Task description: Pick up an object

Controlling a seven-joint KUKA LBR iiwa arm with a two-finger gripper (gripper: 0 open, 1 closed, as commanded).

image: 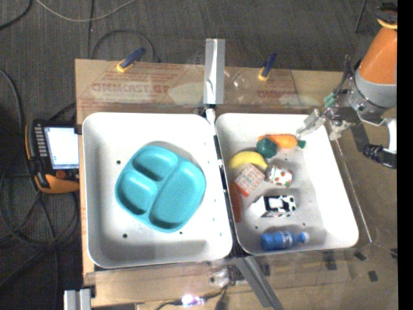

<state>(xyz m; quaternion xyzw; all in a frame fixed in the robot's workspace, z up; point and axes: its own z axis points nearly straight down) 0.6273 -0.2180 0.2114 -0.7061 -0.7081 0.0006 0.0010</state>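
The right bin [335, 192] holds a pile of small objects. An orange carrot [282, 141] with a dark green end lies at the back, and a yellow banana [247, 159] sits beside it. Below them are an orange-red carton [248, 180], a white spotted cup [279, 175], a black-and-white toy [279, 204] and a blue bottle [282, 239] near the front wall. My gripper [319, 128] hangs over the bin's back right corner, just right of the carrot. It is open, with its fingers spread and nothing between them.
The left bin [97, 231] holds a teal divided plate [161, 186]. A thin red stick [235, 206] lies along the right bin's left wall. A metal post [214, 70] stands behind the gap between the bins. An orange-cased device [55, 154] sits left of the bench.
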